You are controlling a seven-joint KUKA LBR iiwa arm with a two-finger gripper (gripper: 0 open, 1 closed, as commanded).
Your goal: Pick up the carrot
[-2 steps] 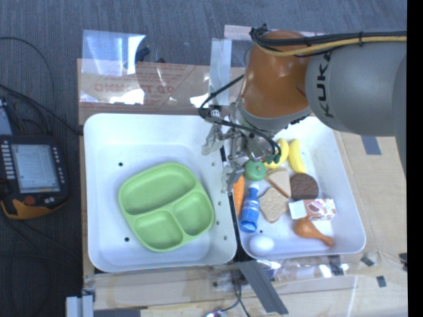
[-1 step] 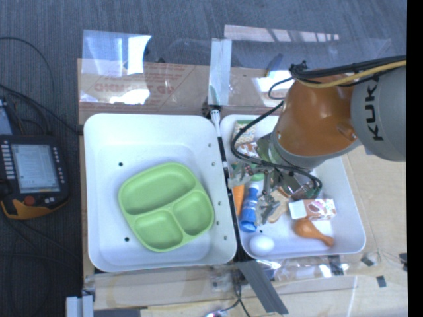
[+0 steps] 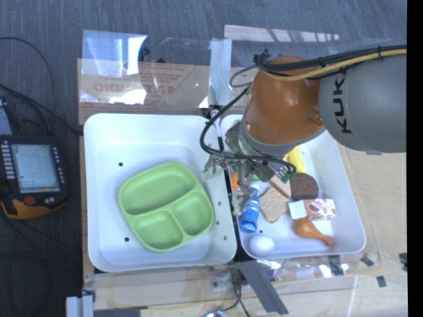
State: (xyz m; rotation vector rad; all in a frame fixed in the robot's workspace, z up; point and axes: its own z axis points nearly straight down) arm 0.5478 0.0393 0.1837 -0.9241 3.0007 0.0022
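One sliver of orange carrot (image 3: 234, 180) is being glimpsed beneath the gripper (image 3: 248, 177), lowered into the right bin (image 3: 350, 203); its grip cannot be judged.

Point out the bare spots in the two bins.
Left bin: bare floor runs all around the green divided plate, widest along the back wall. Right bin: crowded with toy food under the arm; only a strip along its right wall is bare.
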